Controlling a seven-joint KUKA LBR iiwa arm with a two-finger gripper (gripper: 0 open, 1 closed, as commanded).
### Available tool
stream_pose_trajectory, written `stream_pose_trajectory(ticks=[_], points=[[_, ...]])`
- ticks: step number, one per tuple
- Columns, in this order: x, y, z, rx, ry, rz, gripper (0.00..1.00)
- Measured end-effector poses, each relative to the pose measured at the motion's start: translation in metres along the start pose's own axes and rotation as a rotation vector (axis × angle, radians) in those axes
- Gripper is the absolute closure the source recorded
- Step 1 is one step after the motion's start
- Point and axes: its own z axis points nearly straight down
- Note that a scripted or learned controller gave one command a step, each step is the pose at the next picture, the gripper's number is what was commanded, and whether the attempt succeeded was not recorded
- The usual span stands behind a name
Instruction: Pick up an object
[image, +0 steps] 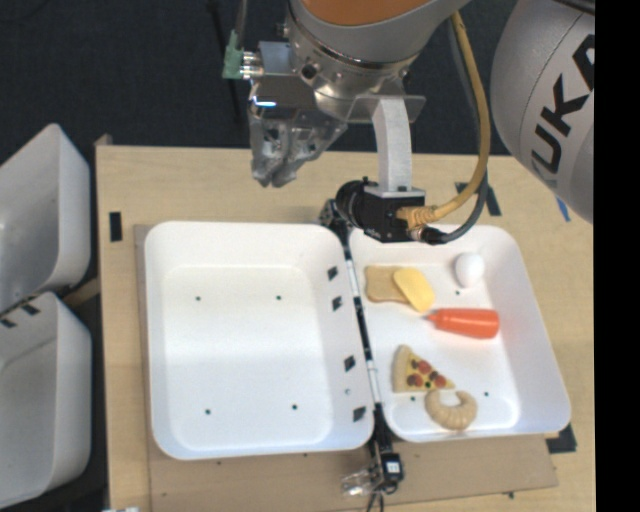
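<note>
My gripper (277, 165) hangs high over the bench's far edge, above the back rim of the left bin (240, 335), with nothing visible in it. The right bin (520, 330) holds several toy foods: a white egg (468, 267), a yellow cheese wedge (414, 289) resting on a tan bread slice (380, 284), an orange carrot (465, 322), a pizza slice (417, 371) and a pale croissant (451, 409). All lie well to the right of and below the gripper.
The two bins meet at a black-clipped seam (355, 320). White box-like shapes (40, 300) stand off the bench's left side. The arm's grey body fills the top right.
</note>
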Motion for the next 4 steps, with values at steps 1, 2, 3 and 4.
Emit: stream_pose_trajectory(ticks=[1,2,3,4], points=[[-0.1,-0.038,-0.003,0.003,-0.004,0.017,1.0],[-0.127,-0.041,0.006,0.005,-0.004,0.012,1.0],[-0.039,-0.041,-0.001,0.003,-0.002,-0.001,1.0],[-0.045,-0.039,-0.012,0.002,-0.004,0.006,1.0]])
